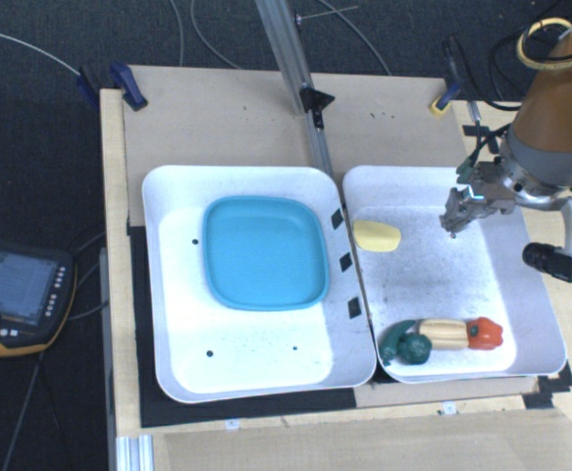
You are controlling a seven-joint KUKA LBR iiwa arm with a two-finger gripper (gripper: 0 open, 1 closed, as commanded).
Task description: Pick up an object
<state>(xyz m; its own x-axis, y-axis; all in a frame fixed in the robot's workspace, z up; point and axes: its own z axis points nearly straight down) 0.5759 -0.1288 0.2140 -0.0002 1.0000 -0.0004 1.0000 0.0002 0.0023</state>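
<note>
My gripper (454, 220) hangs over the upper right part of the right bin (433, 273), with nothing visible between its fingers. A pale yellow lemon-like object (376, 235) lies near the bin's upper left, to the left of the gripper. Along the bin's front edge lie a dark green object (405, 345), a tan stick-shaped object (442, 335) and a red object (484, 334), side by side and touching.
The left bin (173, 263) holds a blue square plate (265, 252). A metal pole (290, 42) slants down between the bins. Blue and yellow clamps (127, 84) grip the bench's back corners. A handheld pendant (16, 292) lies on the floor at left.
</note>
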